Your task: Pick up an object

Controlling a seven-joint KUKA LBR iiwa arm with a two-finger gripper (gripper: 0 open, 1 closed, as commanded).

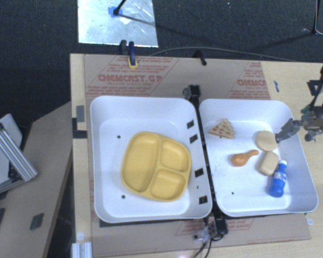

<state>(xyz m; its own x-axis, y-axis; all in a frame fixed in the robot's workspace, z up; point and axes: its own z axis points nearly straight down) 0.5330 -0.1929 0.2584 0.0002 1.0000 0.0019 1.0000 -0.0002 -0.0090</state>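
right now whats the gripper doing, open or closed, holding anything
gripper: at the right bin's right edge, beside the round beige piece; open or closed cannot be told, nothing seen held.

the scene is seen from one camera, fixed above the bench (151,74) and tilted down at a slant. both white bins are taken in whole: the left bin (105,144) near the middle of the frame, the right bin (299,198) toward the right edge. the bench's far edge is seen near the top, with dark floor (32,36) beyond it. the view is set fairly high, well apart from the bins.
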